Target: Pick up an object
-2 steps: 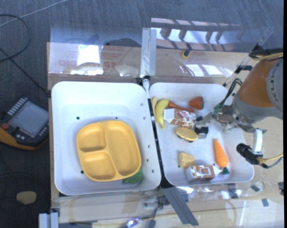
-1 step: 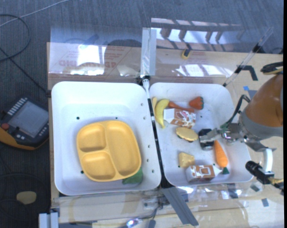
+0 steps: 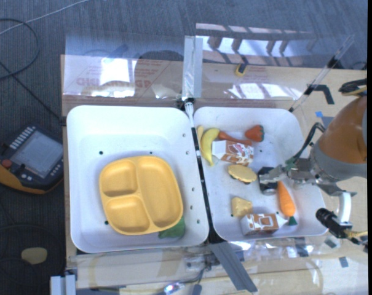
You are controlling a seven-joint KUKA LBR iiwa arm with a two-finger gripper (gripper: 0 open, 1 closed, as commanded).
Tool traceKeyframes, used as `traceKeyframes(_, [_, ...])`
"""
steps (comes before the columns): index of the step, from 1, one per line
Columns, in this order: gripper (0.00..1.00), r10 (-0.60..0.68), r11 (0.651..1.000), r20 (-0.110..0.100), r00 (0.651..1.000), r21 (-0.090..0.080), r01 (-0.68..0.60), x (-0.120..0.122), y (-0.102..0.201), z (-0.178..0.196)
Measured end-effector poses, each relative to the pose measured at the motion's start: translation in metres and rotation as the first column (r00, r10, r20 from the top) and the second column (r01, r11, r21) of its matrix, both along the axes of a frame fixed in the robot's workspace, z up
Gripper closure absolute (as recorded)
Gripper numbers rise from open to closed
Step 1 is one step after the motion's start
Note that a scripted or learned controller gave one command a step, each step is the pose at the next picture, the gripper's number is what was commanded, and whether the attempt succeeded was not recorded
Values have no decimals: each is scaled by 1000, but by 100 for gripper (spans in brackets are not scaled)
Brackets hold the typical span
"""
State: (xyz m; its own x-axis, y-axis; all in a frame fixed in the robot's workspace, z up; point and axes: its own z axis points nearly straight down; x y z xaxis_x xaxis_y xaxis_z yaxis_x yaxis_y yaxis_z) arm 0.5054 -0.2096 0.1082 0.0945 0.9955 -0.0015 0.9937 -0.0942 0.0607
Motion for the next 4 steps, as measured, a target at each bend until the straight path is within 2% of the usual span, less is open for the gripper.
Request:
traceKeyframes(1, [0, -164, 986, -64, 984, 6, 165, -10, 74, 72])
traceKeyframes(2, [0, -240, 971, -64, 969, 4, 241, -23, 7, 31])
traceKeyframes(3, [0, 7, 1000, -62, 998, 5, -7, 27, 84, 177])
traceKeyframes(4, [0, -32, 999, -64, 997, 4, 33, 86, 84, 78])
